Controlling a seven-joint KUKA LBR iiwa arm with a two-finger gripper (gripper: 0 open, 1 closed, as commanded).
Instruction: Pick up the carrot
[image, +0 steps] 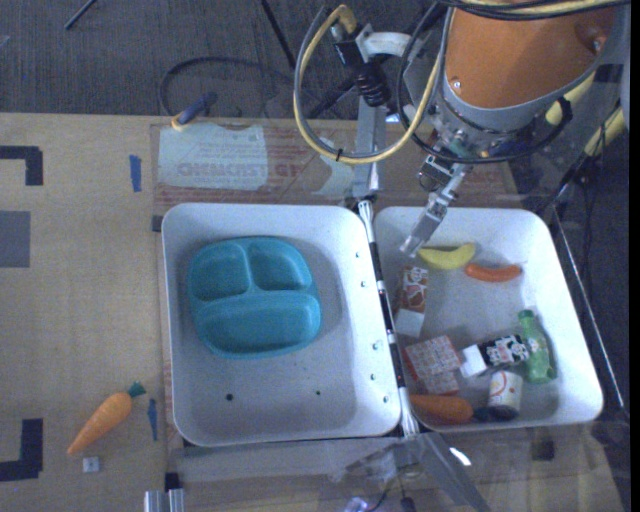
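An orange carrot with a green top (100, 421) lies on the bench to the left of the left bin, near the front. A second orange, carrot-like piece (441, 407) lies at the front left corner of the right bin (560, 300). My gripper (422, 230) hangs over the back left part of the right bin, just left of a yellow banana (447, 256). It is far from both orange pieces and I see nothing in it.
A teal divided plate (254, 295) sits in the left bin (185, 330). The right bin also holds an orange sausage-shaped toy (494, 271), a green bottle (535, 348), small cartons (413, 290), a patterned packet (433, 362) and a cup (504, 392). Cables hang behind the bins.
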